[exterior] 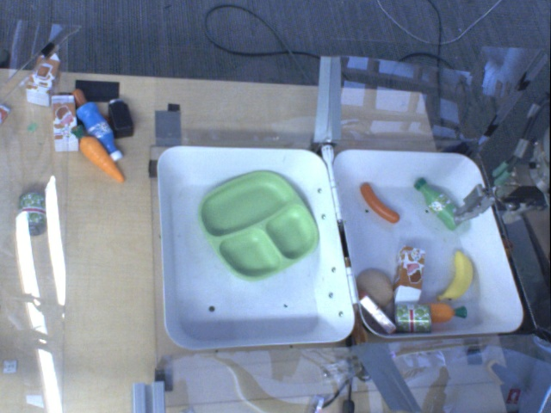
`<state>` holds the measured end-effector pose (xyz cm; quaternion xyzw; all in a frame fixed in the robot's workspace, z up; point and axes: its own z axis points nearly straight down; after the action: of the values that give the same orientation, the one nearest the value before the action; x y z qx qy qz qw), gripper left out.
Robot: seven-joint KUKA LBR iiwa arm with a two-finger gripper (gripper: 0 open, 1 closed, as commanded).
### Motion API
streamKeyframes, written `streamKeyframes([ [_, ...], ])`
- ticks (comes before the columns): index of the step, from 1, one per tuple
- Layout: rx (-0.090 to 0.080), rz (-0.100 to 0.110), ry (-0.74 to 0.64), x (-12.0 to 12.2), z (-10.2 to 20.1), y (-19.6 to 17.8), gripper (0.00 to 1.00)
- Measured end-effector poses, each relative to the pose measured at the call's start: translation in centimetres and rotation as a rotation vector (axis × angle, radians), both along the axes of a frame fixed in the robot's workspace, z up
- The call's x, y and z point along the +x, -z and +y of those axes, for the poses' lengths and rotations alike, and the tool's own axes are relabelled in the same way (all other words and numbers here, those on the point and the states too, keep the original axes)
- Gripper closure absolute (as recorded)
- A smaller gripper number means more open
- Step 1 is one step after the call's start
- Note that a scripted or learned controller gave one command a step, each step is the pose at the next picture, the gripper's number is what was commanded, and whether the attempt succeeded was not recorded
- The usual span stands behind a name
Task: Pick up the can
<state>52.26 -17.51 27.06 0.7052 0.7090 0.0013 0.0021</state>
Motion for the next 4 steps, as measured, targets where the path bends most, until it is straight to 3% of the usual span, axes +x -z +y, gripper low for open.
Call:
streamKeyframes([
  [1,0.002,0.003,0.283,-2.6,1.5,10.0,0.0],
  [2,0.0,-0.003,0.215,7.2,-2.1,4.2,0.0],
  [3,0.002,0.0,0.367,9.5,3.2,1.6,0.0],
  [4,0.001,-0.003,0.069,6.2,10.4,-4.9,0.0],
])
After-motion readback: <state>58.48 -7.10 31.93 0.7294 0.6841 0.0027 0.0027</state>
